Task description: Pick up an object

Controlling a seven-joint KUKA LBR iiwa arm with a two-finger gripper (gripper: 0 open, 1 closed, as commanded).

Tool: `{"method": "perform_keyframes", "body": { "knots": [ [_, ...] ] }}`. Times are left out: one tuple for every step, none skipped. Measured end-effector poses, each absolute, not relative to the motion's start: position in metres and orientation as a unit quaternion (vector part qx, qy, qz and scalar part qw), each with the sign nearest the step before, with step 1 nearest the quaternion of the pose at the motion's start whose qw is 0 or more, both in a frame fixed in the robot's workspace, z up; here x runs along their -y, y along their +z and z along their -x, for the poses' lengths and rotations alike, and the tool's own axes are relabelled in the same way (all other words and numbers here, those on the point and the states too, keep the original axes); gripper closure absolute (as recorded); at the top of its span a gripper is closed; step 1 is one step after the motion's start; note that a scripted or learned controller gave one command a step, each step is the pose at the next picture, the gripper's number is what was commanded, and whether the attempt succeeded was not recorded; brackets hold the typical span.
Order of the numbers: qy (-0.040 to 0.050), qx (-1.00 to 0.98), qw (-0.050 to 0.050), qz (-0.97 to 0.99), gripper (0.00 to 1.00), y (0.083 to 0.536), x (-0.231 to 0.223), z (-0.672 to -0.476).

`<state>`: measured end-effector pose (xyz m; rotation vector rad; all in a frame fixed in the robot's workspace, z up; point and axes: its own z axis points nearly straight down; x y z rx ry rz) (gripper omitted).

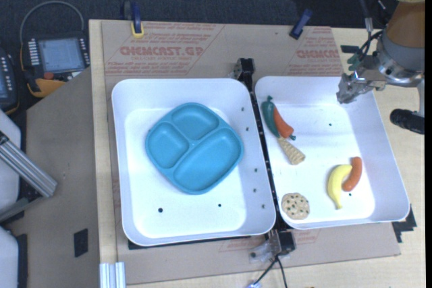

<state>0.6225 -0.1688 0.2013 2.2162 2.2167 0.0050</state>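
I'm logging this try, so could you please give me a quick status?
Gripper over right bin's far edge, nothing held. Banana, hotdog, cookie untouched. Nothing in the way.

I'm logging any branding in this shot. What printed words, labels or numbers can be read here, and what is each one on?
"CHEMCAST GP": red print on the brown board behind the left bin.
The same red print recurs behind the right bin, partly readable.
Smaller red lines beneath: too blurred.
Handheld screen at far left: too small.
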Motion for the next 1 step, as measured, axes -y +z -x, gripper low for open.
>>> {"method": "perform_keyframes", "body": {
  "knots": [
    [0.0019,-0.708,0.004,-0.707,1.0,0.2559,0.1691,-0.624]
  ]
}}
